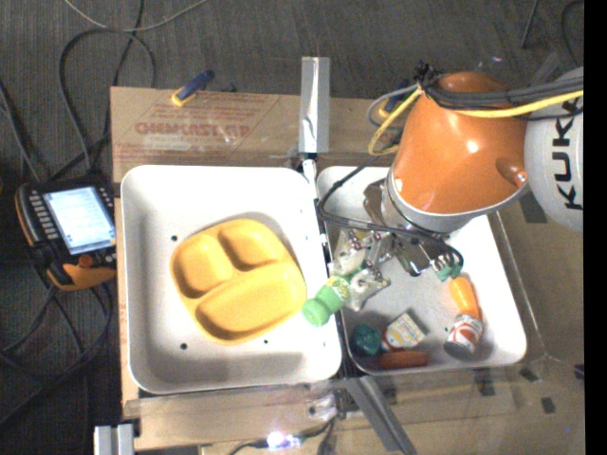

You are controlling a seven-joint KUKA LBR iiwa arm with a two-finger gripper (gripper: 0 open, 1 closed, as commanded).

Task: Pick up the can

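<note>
Arm [460,145] came in from the right, orange band covering much of the right bin's [507,344] upper half; bin contents under it hidden. Gripper [365,259] sat below the band, near the bin's left wall, seen as a tangle of metal parts and wires. Could not tell gripper state: the mechanism was too cluttered to read. Nothing clearly seen held in it.

Can [465,333] lay on its side in the right bin, lower right part, red and white w/ a grey end facing down-frame. It was close to the bin's right-front corner, well apart from the gripper. Orange bottle [464,295] w/ green cap lay just above the can, touching or nearly so; cannot tell which. Small carton [405,330] lay left of the can; red item [406,357] along the front wall, partly merged w/ the rim; dark teal obj. [367,337] left of the carton, shape hard to make out.

Green bottle [329,300] lay tilted across the divide between bins, cap end over the left bin [142,254], other end under the gripper parts.

Left bin held a yellow tray [237,278], 3 compartments, near centre; open white floor around it on all sides.

Cardboard [204,126] lay behind the left bin on the worktop. Pendant [74,221] at far left, partly cut by the bin edge.

Open floor in the right bin: a patch between gripper and can.
</note>
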